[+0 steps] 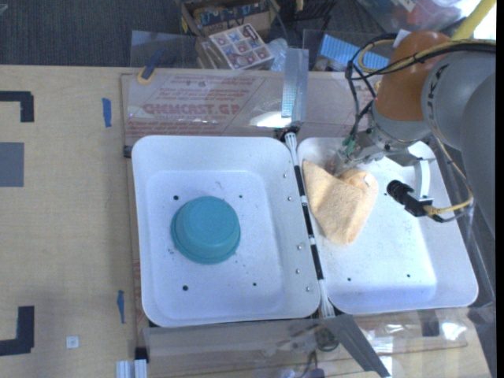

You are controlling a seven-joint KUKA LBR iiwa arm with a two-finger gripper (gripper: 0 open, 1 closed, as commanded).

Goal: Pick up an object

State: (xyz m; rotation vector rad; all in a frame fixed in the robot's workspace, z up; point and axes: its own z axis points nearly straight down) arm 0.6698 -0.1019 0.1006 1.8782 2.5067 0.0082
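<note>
A yellow cloth (pixel 340 201) lies bunched into a rough triangle in the right bin (pixel 409 278), against its left wall. My gripper (pixel 347 157) hangs at the end of the grey arm with the orange band (pixel 409 73), right at the cloth's top edge, and seems to touch it there. The wrist hides the contact point. A teal bowl (pixel 205 228) sits upside down in the middle of the left bin (pixel 157 168), far from the gripper.
The ridge between the two bins (pixel 303 211) runs just left of the cloth. A black cable connector (pixel 405 196) and cables hang off the wrist over the right bin. A clear plastic sheet (pixel 197 105) and clutter lie behind the bins.
</note>
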